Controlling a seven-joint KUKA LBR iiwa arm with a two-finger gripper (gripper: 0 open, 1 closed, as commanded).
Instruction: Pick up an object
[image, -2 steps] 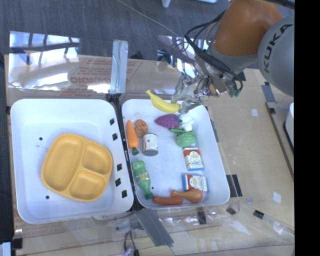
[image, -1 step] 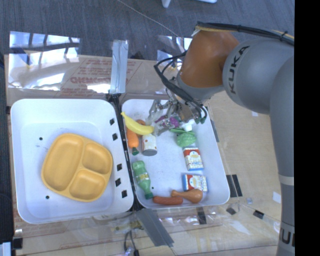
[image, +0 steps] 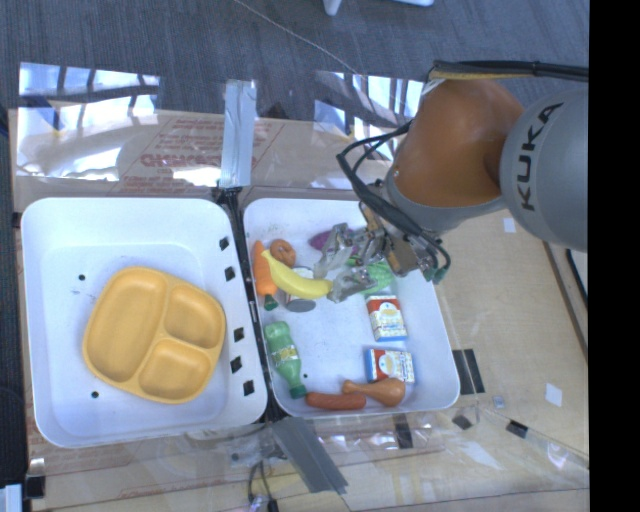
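Note:
My gripper hangs over the upper middle of the right bin, its metal fingers reaching down-left toward a yellow banana. Fingertips sit just right of the banana's end, beside a green item. An orange carrot and a brown donut-like piece lie left of the banana. A purple item lies above the fingers. Lower in the bin lie a green bottle, two small red-and-white cartons, a red sausage and a brown drumstick.
The left bin holds a yellow divided plate. A black divider with clips runs between the bins. The arm's orange band looms over the right bin's top right corner. Cardboard and tape lie behind the bins.

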